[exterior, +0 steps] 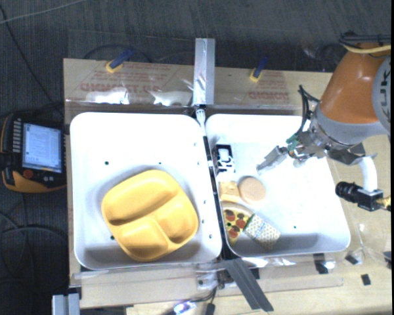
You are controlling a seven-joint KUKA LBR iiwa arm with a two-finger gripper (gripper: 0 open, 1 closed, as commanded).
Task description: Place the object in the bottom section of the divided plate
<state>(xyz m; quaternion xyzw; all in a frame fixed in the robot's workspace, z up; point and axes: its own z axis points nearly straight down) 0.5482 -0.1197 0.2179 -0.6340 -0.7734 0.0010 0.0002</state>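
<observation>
I hover the jaws (270, 161) over the right bin (302, 225), empty, spread open, just above-right of the cookie (252, 189); plate (150, 213) waits far left.

Bright, even overhead light; slightly soft focus.

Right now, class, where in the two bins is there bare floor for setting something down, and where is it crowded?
Left bin: bare floor behind the yellow divided plate. Right bin: bare along its right half, below the gripper. Crowded: its near-left corner, where the round cookie, pizza slice and patterned block cluster.
</observation>
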